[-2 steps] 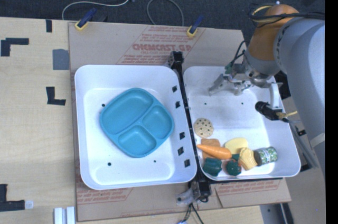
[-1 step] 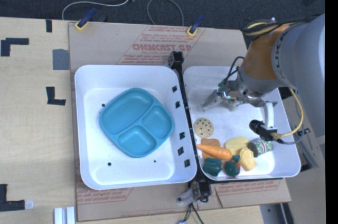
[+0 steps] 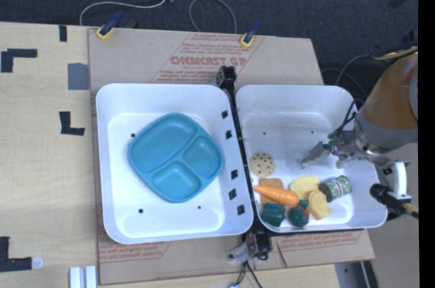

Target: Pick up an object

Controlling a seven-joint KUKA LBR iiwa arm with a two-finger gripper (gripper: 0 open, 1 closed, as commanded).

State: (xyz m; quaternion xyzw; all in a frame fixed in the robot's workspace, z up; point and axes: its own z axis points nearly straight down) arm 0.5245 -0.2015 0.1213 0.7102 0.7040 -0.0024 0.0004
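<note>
1. Even, diffuse overhead light; moderately bright.
2. White bins [image 3: 109,144] near-blown, slight glare on walls.
3. Soft, short shadows under objects.
4. Overall soft focus, low resolution; arm [image 3: 391,110] edge blurred.

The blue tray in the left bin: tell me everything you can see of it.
The blue tray is a light blue plate that looks like moulded plastic, with rounded corners and three sunken compartments: one large one on the upper left and two smaller ones to the right and bottom. It lies flat on the floor of the left bin, turned at an angle to the bin's walls, near the middle. Its compartments hold nothing, and the tray lies apart from the walls.
</note>
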